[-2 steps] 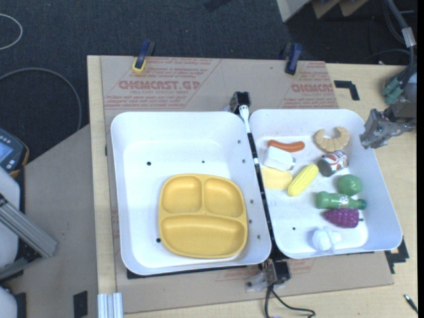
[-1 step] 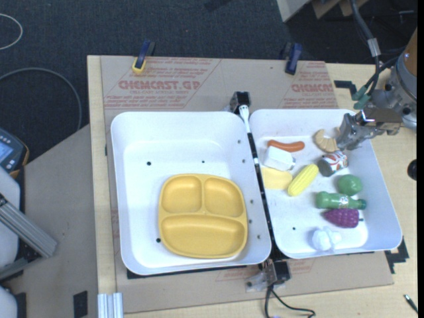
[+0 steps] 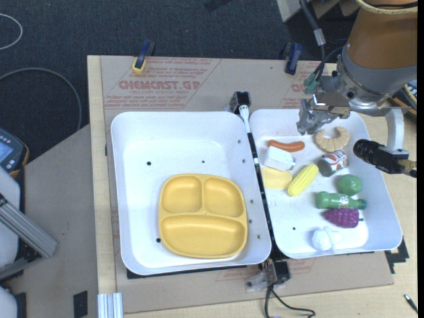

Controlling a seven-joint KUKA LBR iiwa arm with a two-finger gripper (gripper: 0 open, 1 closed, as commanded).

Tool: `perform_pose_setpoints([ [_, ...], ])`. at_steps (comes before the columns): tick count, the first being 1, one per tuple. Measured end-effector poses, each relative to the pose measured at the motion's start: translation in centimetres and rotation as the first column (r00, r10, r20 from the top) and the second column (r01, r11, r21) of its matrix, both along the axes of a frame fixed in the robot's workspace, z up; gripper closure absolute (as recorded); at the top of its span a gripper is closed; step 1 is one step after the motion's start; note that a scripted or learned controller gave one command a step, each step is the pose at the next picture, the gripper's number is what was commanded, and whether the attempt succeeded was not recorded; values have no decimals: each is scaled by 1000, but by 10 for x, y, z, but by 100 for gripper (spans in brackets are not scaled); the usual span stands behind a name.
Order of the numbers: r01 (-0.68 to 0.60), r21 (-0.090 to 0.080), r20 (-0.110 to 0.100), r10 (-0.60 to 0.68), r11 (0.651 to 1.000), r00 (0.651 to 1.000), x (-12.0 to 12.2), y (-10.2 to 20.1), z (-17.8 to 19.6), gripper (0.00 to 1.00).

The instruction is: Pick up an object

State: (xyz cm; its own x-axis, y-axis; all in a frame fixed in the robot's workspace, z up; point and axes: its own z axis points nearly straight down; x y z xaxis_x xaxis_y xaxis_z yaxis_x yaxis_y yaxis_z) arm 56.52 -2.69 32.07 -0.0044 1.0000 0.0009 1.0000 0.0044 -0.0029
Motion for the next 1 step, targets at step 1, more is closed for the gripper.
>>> perform_pose_setpoints([
  [1,4,1,-6,-4,1000,1000,-90,15,-7,100],
])
